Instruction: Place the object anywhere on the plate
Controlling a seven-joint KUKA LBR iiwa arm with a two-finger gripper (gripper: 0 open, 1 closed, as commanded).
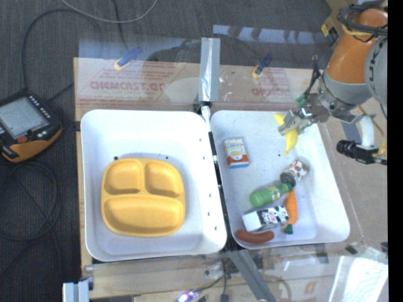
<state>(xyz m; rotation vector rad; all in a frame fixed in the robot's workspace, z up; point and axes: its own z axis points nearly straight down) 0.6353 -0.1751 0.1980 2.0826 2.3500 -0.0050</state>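
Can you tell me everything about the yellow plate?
The yellow plate looks like smooth, slightly shiny plastic, squarish with rounded corners. Raised ridges split it into three sections: two smaller ones at the far side and one wide one at the near side. It lies flat, right way up, on the floor of the left bin, near the middle, apart from the walls. Nothing lies on it.

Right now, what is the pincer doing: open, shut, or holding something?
Pincer: over the banana at the right bin's far edge; open or shut cannot be told, and no grasp is visible.
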